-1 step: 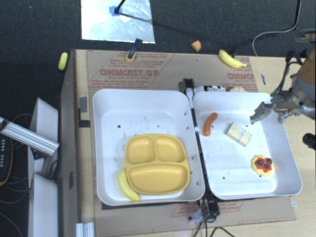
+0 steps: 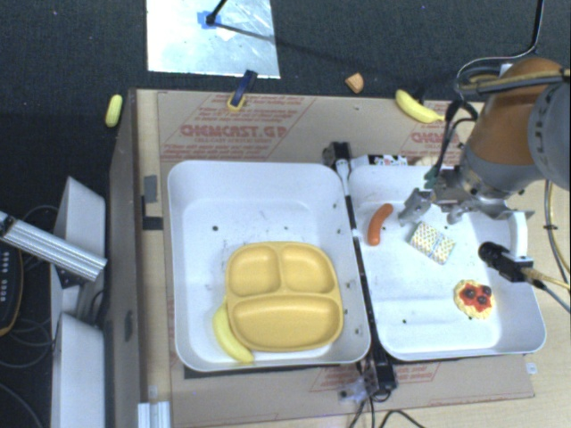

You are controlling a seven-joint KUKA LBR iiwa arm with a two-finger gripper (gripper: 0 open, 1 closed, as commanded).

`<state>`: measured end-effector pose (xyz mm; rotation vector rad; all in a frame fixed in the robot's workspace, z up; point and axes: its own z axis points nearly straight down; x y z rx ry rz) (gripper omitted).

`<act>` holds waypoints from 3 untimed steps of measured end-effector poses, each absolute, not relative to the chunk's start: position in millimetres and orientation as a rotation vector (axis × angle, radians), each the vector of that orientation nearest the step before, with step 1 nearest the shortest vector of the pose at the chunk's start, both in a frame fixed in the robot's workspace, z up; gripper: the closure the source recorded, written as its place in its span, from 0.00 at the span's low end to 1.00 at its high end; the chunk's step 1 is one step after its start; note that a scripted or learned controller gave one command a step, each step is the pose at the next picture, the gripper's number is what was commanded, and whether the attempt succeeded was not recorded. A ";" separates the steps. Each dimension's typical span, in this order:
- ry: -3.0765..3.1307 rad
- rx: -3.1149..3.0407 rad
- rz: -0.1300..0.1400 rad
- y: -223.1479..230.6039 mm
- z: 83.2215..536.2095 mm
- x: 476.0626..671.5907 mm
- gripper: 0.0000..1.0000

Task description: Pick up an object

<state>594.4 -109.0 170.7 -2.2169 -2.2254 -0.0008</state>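
Observation:
In the right bin (image 2: 526, 328) lie an orange-red sausage (image 2: 379, 223), a white checkered packet (image 2: 432, 241) and a small round pizza toy (image 2: 473, 298). My gripper (image 2: 439, 209) hangs over the upper part of this bin, just above and behind the packet, right of the sausage. Its grey fingers (image 2: 415, 207) stand spread apart and open, with nothing between them. The left bin (image 2: 196, 203) holds a yellow divided plate (image 2: 284, 294) and a yellow banana (image 2: 228, 335) tucked at the plate's lower left edge.
A black divider (image 2: 355, 257) runs between the bins. A black fitting with a cable (image 2: 505, 262) sticks out near the right bin's right wall. Outside the bins lie a banana (image 2: 417, 106), a brown piece (image 2: 355, 82), a yellow object (image 2: 113, 110) and a blue-yellow clip (image 2: 241, 88).

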 end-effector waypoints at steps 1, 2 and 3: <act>-2.225 -2.217 -0.001 -88.5 83.7 630.7 0.00; -2.230 -2.217 -0.004 -88.8 95.2 632.1 1.00; -2.228 -2.217 -0.005 -15.6 185.4 582.1 1.00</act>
